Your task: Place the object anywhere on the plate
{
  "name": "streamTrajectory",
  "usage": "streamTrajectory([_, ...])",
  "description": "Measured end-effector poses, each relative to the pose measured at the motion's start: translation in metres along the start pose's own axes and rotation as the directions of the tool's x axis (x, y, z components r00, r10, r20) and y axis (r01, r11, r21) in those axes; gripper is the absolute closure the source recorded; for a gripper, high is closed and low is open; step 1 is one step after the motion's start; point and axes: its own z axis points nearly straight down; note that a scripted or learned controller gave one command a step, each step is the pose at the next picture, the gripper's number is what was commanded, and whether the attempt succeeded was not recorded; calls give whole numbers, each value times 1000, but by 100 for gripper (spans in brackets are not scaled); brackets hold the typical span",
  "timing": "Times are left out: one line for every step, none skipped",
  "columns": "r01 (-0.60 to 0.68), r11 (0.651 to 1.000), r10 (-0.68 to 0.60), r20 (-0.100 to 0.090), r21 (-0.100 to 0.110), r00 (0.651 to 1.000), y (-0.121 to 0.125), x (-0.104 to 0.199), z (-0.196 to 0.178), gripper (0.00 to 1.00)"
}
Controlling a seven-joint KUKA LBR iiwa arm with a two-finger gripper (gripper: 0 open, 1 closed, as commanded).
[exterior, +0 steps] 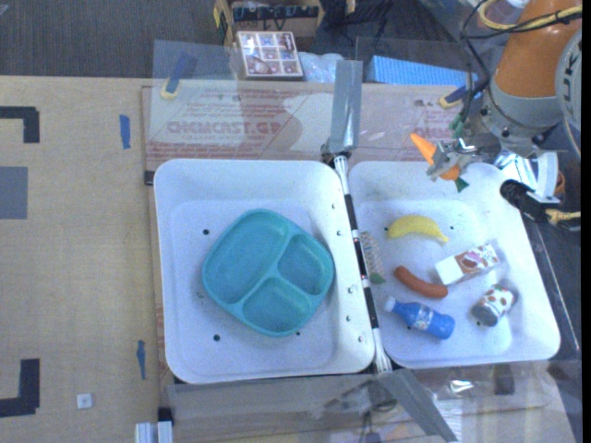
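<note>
Gripping an orange carrot (424,144) is how my gripper (450,161) shows itself, at about one o'clock over the right bin (531,275): the jaws are clamped on it, and its pointed end sticks out toward nine o'clock. Its other end is hidden among my fingers, which are themselves small and blurred, so I cannot tell how much of the toy lies between them.

My arm (536,49) is cut off at the frame's upper right corner.

Below me, the right bin holds a banana (417,229) near its middle, a sausage (421,281) at six o'clock from it, a blue bottle (421,317) lower again, a small carton (468,264) at three o'clock from the sausage, and a grey and red piece (493,305) I cannot identify.

The left bin (185,192) holds the teal plate (268,272), three-sectioned, nothing on it, well apart from the carrot.
</note>
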Motion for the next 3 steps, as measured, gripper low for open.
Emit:
streamTrajectory([162,987,-162,-3,3,987,-44,72,-7,100])
streamTrajectory([263,965,-263,-3,2,965,-102,167,13,100])
streamTrajectory([261,965,-261,-3,1,965,-102,166,13,0])
